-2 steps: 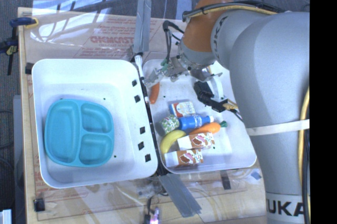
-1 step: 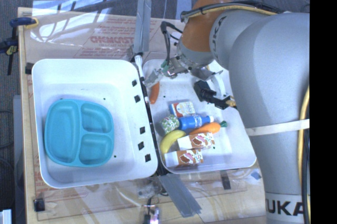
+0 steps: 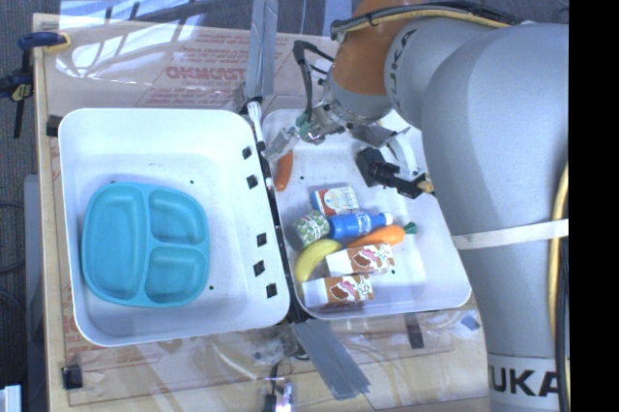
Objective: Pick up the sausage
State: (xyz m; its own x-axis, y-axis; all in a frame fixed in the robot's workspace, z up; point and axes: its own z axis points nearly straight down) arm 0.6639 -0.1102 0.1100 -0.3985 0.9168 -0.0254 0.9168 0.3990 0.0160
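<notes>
The sausage [image 3: 282, 170] is a short orange-red piece lying against the left wall of the right bin [image 3: 440, 236], near its far corner. My gripper [image 3: 279, 145] reaches in from the right and hangs just above the sausage's far end, low over the bin's left wall. The sausage rests on the bin floor and nothing is lifted.
Nearer in the right bin lie a small carton [image 3: 336, 199], a blue bottle [image 3: 356, 224], a carrot [image 3: 389, 234], a green can [image 3: 310, 227], a banana [image 3: 313, 256] and two more cartons [image 3: 350, 288]. The left bin [image 3: 73, 139] holds a blue divided plate [image 3: 145, 244].
</notes>
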